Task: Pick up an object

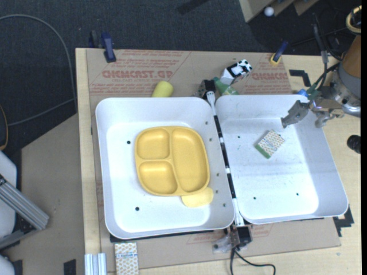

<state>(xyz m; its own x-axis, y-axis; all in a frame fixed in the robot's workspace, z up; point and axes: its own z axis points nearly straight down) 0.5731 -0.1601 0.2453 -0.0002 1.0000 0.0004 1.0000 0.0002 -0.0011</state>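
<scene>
Gripper (pixel 302 111) at the right bin's (pixel 321 202) two o'clock corner; can't tell its state. Small green-white packet (pixel 270 143) lies flat near bin centre, at the gripper's seven o'clock, apart, likely the target. Yellow divided plate (pixel 172 160) fills left bin (pixel 112 153).

Two white bins (pixel 114 211) — a yellow divided plate (pixel 172 159) in one, a green-and-white speckled packet (pixel 270 144) in the other.

Yellow divided plate (pixel 172 159) in left bin (pixel 114 119) — small green-and-white packet (pixel 270 143) in right bin (pixel 321 176), arm (pixel 338 90) above.
</scene>
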